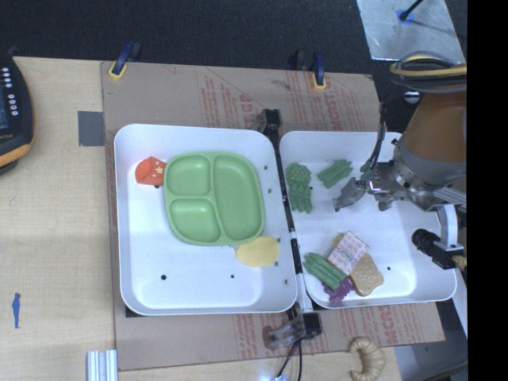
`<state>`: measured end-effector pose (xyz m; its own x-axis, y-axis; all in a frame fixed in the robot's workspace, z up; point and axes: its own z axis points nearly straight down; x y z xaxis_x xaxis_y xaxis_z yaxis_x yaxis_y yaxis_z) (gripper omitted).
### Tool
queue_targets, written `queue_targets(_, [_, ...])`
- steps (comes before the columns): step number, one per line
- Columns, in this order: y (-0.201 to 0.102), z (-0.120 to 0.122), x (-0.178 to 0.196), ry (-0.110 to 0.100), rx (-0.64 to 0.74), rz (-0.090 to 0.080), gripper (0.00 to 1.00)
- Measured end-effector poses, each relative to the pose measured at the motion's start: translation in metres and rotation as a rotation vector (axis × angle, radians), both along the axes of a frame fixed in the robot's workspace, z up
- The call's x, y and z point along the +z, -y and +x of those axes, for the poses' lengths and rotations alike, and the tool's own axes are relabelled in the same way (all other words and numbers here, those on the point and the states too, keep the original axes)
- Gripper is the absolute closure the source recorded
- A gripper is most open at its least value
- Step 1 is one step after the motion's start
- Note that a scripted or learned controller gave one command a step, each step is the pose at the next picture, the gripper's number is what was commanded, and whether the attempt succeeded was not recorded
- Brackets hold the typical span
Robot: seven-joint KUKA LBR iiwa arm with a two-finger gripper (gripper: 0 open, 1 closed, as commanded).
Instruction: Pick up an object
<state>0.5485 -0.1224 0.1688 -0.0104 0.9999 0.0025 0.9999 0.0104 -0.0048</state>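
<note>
My gripper hangs over the upper middle of the right bin, its two dark fingers spread open with nothing between them. Just left of it lie a bumpy green vegetable piece and a smaller green pod. Toward the bin's front lie a pink-and-white wafer packet, a tan bread slice, a long green vegetable and a small purple item. The left bin holds a green divided plate, a red item with a star and a yellow lemon-like piece.
The grey arm with its orange band comes in from the right above the right bin. A tan curled object lies on the cardboard in front of the bins. Clamps pin the cardboard at the back edge. A pendant sits far left.
</note>
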Motion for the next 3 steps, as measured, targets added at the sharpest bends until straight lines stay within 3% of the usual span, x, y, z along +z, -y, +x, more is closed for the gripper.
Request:
queue_targets(1, [-0.029,-0.046,-0.081,-0.006,-0.006,0.000,0.00])
queue_targets(2, [-0.026,-0.044,-0.067,-0.001,-0.004,-0.004,1.00])
queue_targets(3, [-0.026,-0.044,-0.067,0.000,-0.004,-0.004,0.00])
